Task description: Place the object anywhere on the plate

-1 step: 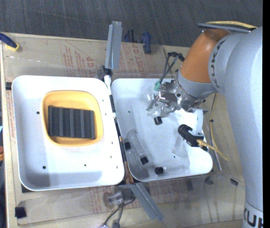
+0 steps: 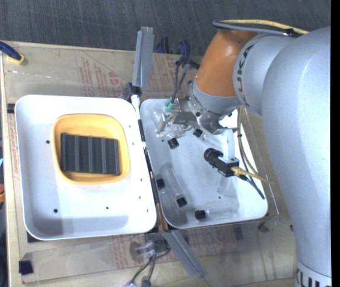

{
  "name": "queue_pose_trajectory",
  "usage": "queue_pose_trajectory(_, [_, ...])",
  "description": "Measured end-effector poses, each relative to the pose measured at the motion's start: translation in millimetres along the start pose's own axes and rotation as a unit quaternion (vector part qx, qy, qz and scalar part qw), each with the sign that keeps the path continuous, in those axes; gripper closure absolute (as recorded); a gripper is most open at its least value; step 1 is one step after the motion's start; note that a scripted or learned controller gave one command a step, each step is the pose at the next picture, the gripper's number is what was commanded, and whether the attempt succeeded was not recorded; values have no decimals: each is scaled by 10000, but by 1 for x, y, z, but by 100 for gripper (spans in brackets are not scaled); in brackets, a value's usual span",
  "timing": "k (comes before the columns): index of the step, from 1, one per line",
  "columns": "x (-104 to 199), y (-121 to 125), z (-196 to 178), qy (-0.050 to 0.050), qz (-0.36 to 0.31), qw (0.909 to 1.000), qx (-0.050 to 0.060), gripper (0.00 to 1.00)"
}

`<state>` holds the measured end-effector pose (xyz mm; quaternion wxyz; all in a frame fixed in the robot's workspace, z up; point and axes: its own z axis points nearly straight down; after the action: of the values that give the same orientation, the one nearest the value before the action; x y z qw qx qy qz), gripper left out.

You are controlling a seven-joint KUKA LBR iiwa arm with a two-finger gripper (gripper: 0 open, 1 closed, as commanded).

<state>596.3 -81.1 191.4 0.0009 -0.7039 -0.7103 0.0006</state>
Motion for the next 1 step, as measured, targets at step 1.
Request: queue_pose_trajectory(1, [48, 24, 0, -5, -816, 9967, -6, 100])
